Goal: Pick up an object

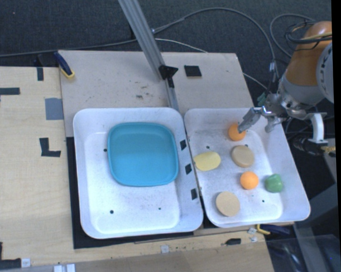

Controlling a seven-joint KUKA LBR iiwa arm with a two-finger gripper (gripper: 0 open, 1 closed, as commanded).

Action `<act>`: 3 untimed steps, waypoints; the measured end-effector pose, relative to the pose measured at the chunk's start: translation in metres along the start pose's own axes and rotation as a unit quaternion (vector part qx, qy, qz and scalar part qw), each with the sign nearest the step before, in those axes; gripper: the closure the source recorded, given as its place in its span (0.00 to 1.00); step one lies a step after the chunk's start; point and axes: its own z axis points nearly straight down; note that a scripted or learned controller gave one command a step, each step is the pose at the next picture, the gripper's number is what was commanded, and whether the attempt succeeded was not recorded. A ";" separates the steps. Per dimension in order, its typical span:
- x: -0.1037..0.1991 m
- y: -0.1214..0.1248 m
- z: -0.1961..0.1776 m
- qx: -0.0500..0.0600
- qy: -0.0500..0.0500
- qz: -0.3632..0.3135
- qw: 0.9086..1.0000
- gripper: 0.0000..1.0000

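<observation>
The gripper [247, 123] was positioned just above an orange ball [236, 133] in the right bin [289, 173]; its finger state could not be told.

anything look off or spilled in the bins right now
Nothing stands out. The blue plate lies flat in the left bin, and the small round items sit apart in the right bin. The gripper is at the orange piece.
</observation>
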 end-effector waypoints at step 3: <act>0.000 0.019 -0.011 -0.004 -0.001 0.000 1.000 1.00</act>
